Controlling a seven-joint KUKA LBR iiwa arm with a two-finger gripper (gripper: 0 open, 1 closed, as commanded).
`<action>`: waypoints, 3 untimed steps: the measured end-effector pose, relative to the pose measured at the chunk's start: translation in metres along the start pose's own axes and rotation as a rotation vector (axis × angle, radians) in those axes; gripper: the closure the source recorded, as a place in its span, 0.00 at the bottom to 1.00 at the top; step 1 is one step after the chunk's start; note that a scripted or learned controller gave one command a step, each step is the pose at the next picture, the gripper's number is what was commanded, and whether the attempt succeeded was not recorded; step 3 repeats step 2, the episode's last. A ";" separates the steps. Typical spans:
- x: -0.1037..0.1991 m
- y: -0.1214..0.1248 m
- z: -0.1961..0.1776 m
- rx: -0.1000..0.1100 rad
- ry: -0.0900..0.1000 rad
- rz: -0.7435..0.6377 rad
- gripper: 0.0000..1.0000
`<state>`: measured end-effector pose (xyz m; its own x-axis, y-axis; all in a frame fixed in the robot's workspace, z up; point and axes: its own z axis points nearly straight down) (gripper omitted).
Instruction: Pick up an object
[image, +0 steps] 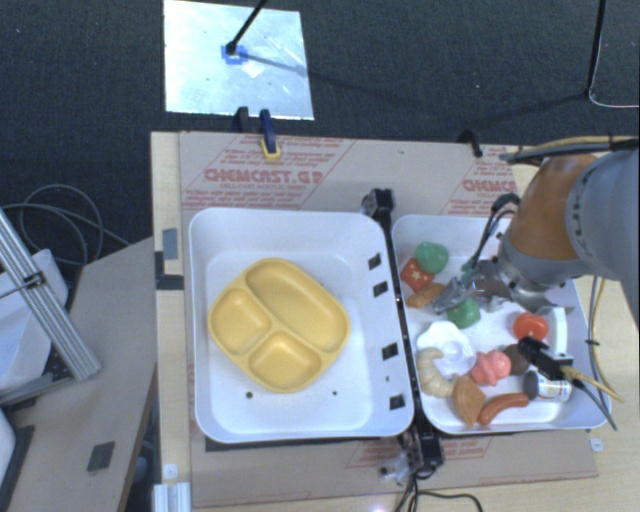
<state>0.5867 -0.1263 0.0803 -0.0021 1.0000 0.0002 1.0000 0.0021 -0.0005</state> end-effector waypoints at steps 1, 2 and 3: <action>-0.001 0.002 -0.015 -0.006 -0.001 0.001 1.00; 0.099 0.032 -0.111 -0.014 0.004 -0.013 1.00; 0.099 0.032 -0.111 -0.014 0.004 -0.013 1.00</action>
